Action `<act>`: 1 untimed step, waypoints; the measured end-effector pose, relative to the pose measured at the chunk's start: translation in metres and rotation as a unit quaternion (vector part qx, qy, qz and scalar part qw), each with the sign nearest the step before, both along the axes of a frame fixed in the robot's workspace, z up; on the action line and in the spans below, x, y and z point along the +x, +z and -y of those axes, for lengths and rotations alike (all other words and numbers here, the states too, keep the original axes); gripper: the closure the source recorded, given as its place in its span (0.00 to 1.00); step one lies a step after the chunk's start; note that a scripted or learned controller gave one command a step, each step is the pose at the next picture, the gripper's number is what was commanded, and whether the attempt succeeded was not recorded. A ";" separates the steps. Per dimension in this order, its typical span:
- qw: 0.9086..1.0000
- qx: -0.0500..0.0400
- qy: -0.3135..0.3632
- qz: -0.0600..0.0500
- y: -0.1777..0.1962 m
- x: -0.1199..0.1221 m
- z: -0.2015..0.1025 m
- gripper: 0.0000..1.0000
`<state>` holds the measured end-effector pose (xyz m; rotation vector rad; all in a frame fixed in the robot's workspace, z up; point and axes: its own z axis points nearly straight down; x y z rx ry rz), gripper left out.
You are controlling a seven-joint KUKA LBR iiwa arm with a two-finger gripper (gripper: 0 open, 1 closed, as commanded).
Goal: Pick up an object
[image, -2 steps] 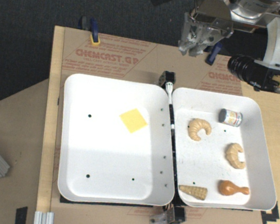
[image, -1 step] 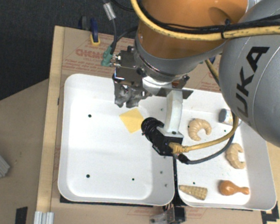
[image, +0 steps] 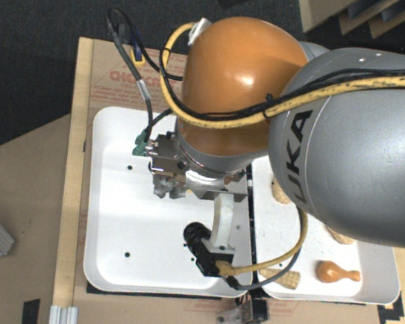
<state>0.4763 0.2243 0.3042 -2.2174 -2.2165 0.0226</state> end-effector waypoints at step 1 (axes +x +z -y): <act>1.000 0.008 0.001 0.017 0.238 0.005 0.000 1.00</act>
